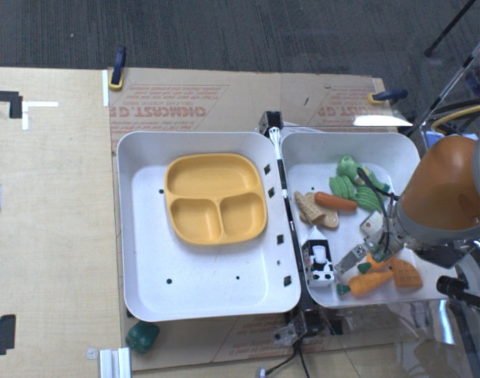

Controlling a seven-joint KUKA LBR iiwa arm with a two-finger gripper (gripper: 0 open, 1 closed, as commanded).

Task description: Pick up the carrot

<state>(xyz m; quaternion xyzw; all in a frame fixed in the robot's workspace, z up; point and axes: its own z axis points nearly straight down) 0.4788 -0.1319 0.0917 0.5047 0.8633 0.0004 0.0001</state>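
Camera view: your gripper (369, 260) sits over the carrot (367, 283), grip state unclear; it looks light, rigid, slick—grasp mid-body.

Hand (364, 260) hovers over carrot (369, 283) in right bin (358, 144)

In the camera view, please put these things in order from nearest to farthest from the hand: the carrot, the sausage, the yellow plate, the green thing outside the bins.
From the hand, in the right bin:
1. Carrot, just below it, same bin.
2. Sausage, higher in that bin.
3. Yellow plate, in the left bin.
4. Green thing, on the bench below the left bin's corner.
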